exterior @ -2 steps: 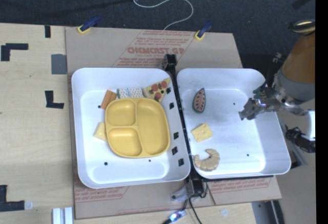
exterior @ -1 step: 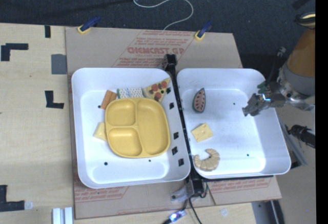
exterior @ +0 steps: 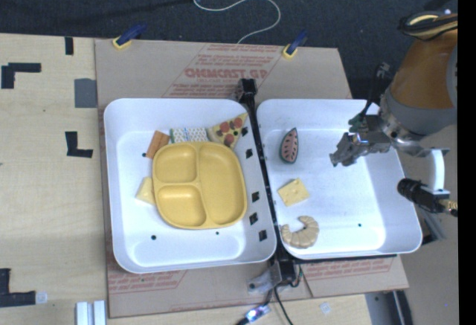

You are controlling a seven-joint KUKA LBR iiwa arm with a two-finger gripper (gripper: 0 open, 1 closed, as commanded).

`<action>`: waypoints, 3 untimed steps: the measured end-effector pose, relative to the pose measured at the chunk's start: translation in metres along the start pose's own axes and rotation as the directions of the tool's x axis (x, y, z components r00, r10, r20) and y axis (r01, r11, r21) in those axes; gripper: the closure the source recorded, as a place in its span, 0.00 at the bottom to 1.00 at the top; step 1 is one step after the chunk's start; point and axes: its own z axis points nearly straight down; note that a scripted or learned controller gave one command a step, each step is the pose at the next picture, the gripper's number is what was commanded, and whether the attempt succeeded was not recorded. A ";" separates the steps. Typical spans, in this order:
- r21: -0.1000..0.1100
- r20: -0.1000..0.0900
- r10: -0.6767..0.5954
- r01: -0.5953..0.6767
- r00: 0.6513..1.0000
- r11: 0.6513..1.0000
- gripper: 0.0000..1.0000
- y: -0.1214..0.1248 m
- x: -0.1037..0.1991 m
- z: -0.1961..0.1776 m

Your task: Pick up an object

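Note:
The right bin (exterior: 372,223) holds a watermelon slice (exterior: 289,146) near its left wall, a yellow cheese wedge (exterior: 293,192) below it, and a tan croissant (exterior: 300,231) at the front left corner. My gripper (exterior: 344,153) hangs over the right half of that bin, to the right of the watermelon slice and apart from all three items. Nothing shows between its dark fingers.
The left bin (exterior: 126,167) holds a yellow divided plate (exterior: 199,184) lying over several toy food pieces, among them a pizza slice (exterior: 230,128) and an orange strip (exterior: 157,143). A black divider (exterior: 256,167) runs between the bins. A white cable (exterior: 238,7) lies behind them.

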 end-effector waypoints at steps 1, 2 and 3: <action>0.002 0.001 0.003 -0.003 1.000 1.000 1.00 -0.011 0.044 0.002; 0.003 0.001 0.001 -0.001 1.000 1.000 1.00 -0.015 0.097 0.016; 0.002 0.000 0.000 0.000 1.000 1.000 1.00 -0.012 0.144 0.017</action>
